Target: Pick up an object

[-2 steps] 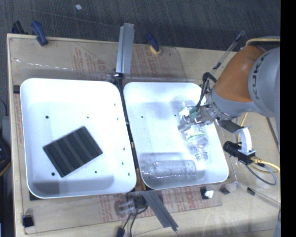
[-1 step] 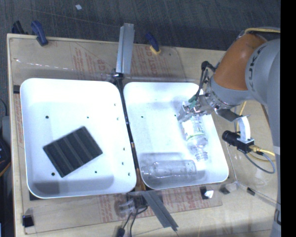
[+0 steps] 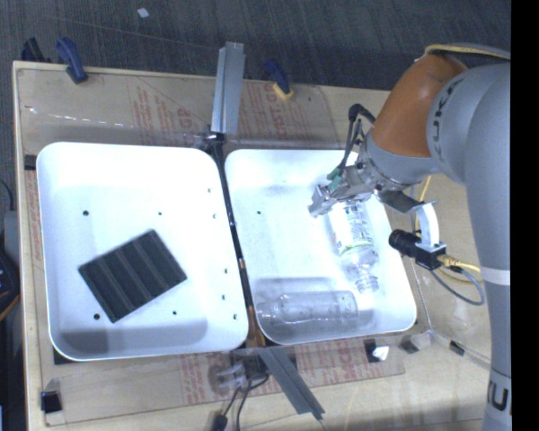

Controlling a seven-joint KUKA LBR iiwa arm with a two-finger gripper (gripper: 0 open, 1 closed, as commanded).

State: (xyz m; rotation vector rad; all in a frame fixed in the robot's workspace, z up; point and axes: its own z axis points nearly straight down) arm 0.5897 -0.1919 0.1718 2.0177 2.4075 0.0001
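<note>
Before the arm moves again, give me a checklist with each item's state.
1. End effector over the right bin: ok.
2. End effector at the top end of the upright clear bottle: ok.
3. Bottle between the fingers: cannot tell.
4. Second clear bottle lying apart along the near wall: ok.
5. Dark ridged panel away in the left bin: ok.

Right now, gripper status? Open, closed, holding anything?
Gripper: cannot be told. It sits low in the right bin at the upper end of a clear plastic bottle; a grasp is not visible.
</note>
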